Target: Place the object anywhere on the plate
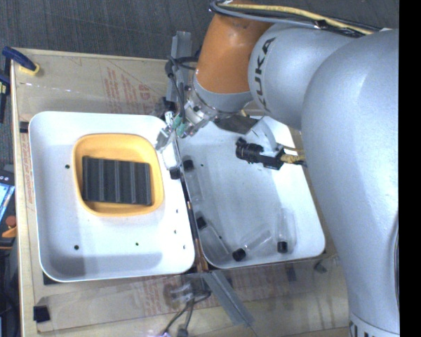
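A yellow-orange plate (118,144) with a dark ridged centre lies in the left white bin (63,251). My gripper (170,130) hangs over the divide between the two bins, just off the plate's upper right corner. A small teal-green bit shows at its tip; what it is stays unclear. Clear tubes with black caps lie in the right bin (302,223): one (284,232) near the right wall, another (249,248) at the front. The arm's bulk hides the back right part of that bin.
Small black pieces (187,165) sit along the right bin's left wall, with another (200,223) further forward. A black connector with cable (258,153) hangs over the right bin. The wooden bench (91,83) surrounds both bins; blue clamps (19,60) sit at its back left.
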`<control>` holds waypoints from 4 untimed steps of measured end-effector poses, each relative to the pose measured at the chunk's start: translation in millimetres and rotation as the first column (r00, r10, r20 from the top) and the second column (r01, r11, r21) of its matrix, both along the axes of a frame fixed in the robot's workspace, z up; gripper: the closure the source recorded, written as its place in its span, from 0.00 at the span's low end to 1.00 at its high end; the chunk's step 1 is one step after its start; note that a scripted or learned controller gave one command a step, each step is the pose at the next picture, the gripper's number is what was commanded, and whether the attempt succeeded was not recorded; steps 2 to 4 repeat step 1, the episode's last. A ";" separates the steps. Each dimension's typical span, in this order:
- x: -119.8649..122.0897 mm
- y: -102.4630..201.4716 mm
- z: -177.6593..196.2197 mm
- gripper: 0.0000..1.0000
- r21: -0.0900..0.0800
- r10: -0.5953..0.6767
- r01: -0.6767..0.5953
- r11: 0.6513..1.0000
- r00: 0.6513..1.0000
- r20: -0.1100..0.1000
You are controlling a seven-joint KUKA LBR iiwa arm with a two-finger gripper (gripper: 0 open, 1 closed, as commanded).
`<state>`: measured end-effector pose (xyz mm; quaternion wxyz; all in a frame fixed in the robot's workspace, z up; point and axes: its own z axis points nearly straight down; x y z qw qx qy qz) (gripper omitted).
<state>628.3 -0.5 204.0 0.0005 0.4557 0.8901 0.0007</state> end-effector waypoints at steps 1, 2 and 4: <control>-0.1 -0.9 -0.1 0.00 -0.001 -0.001 0.001 1.000 1.000 0.000; -0.1 -0.9 -0.1 0.00 -0.001 -0.001 0.001 1.000 1.000 0.000; -0.1 -0.9 -0.1 0.00 -0.001 -0.001 0.001 1.000 1.000 0.000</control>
